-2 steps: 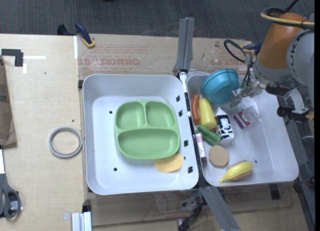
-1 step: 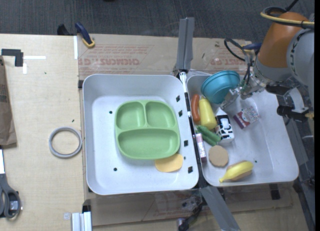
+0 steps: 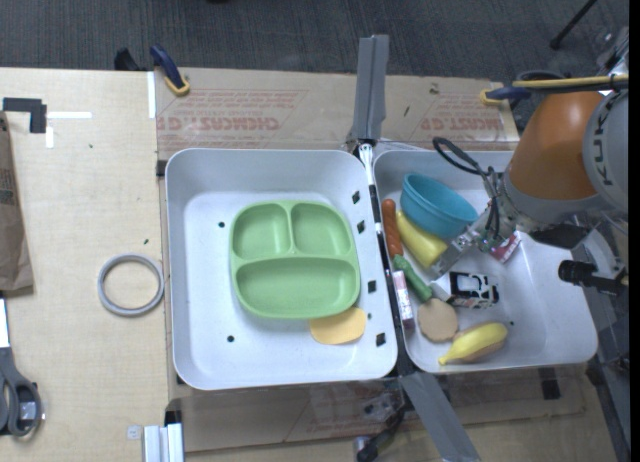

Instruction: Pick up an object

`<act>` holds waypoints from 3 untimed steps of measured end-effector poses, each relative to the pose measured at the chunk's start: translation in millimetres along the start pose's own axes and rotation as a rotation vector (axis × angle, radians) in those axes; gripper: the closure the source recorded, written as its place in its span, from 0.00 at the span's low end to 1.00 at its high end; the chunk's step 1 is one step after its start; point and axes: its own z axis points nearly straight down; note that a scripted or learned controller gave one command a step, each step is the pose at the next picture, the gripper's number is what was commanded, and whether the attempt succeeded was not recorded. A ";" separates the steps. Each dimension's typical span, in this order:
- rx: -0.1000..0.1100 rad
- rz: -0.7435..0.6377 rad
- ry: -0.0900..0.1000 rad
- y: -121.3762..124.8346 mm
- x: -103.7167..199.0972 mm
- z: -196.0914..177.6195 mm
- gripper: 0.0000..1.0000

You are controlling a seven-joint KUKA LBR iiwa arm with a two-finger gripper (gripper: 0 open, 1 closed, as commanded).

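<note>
While we reach into the right bin, this is how we read the scene:

Arm: our grey arm with the orange band (image 3: 558,145) comes in from the right and hangs over the right-hand shallow white bin (image 3: 560,345).

Gripper: the two-finger gripper (image 3: 478,240) sits low among the objects; we cannot tell how it is set, nor whether anything is in it.

Nearest objects: a light blue plastic bowl (image 3: 437,203) lies tipped just beside the gripper, with a yellow rounded plastic piece (image 3: 420,240) touching its lower edge and a small black-and-white toy car (image 3: 472,288) just below.

Other candidates: a yellow plastic banana (image 3: 474,342) and a tan round disc (image 3: 437,320) lie near the bin's front wall; an orange carrot-like piece (image 3: 391,226) hugs the divider.

Left bin: a green three-compartment plastic plate (image 3: 294,258) rests there with a flat yellow-orange piece (image 3: 338,327) at its lower edge.

Risk: we judge the crowding as the main hazard; a descent here could land on the bowl's rim or between pieces, so that we nudge them apart and come away with nothing.

Second risk: the bowl's smooth curved wall may slip out of a pinch.
</note>
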 end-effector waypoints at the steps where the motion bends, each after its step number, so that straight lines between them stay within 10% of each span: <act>1: -0.001 0.264 -0.002 68.6 -19.1 -0.1 0.00; 2: -0.003 0.119 -0.005 11.4 -99.3 -94.0 0.00; 3: -0.001 0.268 -0.001 32.2 -42.5 -25.4 0.00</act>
